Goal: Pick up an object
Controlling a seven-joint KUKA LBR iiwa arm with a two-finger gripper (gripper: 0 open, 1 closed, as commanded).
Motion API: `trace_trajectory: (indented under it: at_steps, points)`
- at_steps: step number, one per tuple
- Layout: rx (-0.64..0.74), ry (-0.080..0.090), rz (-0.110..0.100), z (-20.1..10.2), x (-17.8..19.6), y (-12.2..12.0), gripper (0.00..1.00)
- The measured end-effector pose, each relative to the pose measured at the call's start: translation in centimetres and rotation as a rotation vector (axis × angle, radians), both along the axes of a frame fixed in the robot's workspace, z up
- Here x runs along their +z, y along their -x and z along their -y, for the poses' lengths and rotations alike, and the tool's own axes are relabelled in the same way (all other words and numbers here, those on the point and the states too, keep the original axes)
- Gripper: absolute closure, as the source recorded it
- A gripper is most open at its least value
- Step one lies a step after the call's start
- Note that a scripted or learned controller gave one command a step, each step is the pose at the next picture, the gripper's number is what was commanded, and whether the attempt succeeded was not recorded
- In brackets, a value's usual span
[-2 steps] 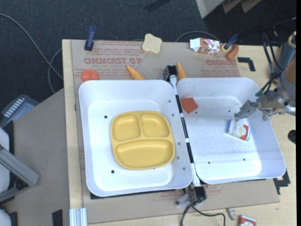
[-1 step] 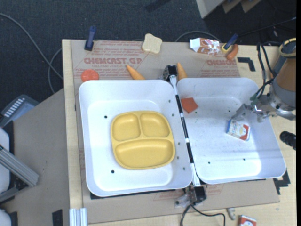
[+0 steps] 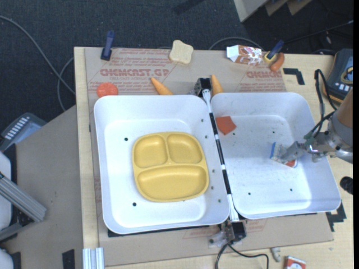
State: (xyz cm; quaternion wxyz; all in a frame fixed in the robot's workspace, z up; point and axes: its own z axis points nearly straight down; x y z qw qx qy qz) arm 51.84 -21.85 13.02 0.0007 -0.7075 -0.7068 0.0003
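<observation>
The board under the 2 bins carries red printed writing that reads roughly "CHEMCAST GP" at the upper left, and again, partly hidden, at the upper right; the smaller line above it is too fine to read.

On the board behind the bins lie a slice of toy bread, a small white and brown carton, a blue clip, an orange disc and 2 orange carrot-like pieces.

The left bin holds a yellow divided plate with 3 compartments, lying flat near its middle. The right bin holds an orange block near its upper left corner, well apart from the arm.

The gripper reaches in from the right, low over the right bin floor. At its tip sits a small object with blue and red-white parts, right of the bin's centre. It is too small to tell its long axis or which way it points. Whether the fingers are apart or pressed onto it cannot be told. Nothing lies between the orange block and the gripper.
</observation>
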Motion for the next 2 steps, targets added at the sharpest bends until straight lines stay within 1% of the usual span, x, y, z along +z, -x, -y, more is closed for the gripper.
trace_trajectory:
  at_steps: [1, 2]
  points:
    - [0.004, -0.006, 0.002, -0.3, -4.3, -4.0, 0.00]
    - [0.001, 0.009, 0.016, 0.3, -3.0, -4.1, 1.00]
